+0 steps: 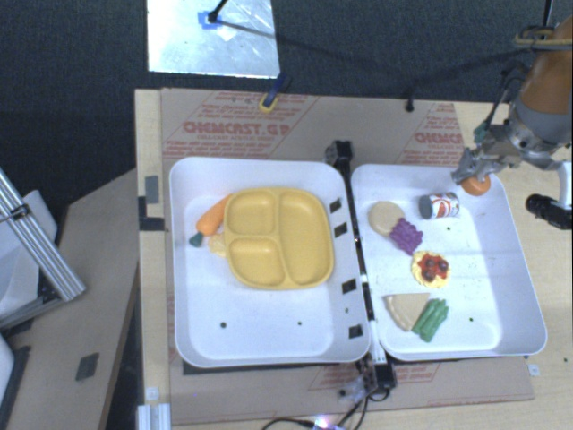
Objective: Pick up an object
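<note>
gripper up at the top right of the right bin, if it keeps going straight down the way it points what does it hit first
Most likely the small orange object right beneath the gripper, at the far edge of the right bin. The small can lies a little to its left, off that line. Depth is hard to judge from this slanted view.

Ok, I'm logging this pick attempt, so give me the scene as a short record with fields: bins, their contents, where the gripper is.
left bin: yellow three-compartment plastic plate; orange toy carrot at the plate's left edge
right bin: small red-and-white can on its side, tan round toy cookie, purple toy grapes, yellow disc with red topping, tan wedge, green toy vegetable
gripper: over the right bin's far edge, beside an orange round object
grip: cannot tell
</note>
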{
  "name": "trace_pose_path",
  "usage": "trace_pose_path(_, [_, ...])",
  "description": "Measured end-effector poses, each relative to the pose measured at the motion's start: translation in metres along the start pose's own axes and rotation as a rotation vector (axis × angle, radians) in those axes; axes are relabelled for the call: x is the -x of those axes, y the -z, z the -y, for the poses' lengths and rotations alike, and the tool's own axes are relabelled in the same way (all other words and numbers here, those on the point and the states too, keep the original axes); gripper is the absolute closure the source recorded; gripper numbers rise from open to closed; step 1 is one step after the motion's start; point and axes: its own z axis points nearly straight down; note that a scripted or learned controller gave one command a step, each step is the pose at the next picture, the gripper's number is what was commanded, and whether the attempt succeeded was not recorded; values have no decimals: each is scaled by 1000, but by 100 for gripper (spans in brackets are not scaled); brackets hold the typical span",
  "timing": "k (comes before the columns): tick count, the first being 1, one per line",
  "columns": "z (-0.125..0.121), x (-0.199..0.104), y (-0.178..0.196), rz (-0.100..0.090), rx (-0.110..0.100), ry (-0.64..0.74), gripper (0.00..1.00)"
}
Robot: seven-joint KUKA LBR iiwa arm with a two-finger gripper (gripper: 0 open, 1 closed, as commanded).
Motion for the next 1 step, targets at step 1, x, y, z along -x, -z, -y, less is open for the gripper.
trace_pose_path(1, [-2,0,40,0,0,1,100])
